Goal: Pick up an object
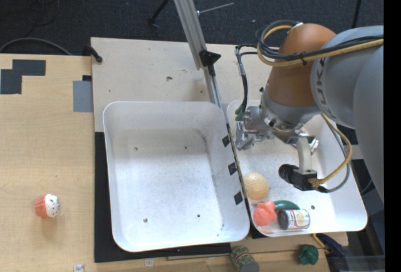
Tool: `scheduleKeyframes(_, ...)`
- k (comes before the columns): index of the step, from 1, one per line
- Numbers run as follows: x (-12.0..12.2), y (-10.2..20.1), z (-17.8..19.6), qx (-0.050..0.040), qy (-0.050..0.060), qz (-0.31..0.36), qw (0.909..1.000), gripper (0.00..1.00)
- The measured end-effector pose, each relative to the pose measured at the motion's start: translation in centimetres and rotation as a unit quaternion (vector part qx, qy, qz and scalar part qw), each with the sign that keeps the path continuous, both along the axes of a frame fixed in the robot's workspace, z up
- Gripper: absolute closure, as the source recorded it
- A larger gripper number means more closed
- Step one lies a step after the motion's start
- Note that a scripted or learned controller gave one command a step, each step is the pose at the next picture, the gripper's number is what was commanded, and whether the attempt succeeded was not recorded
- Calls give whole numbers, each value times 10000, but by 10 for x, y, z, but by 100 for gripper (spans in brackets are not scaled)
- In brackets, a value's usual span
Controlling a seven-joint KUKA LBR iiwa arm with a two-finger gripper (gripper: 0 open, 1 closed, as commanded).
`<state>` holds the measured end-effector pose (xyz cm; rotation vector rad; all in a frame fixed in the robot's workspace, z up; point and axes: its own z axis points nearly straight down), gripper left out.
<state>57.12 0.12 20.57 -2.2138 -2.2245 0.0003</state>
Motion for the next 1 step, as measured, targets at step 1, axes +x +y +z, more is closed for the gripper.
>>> scheduleKeyframes(1, 17, 51, 20, -8, -9, -8, 10000, 100)
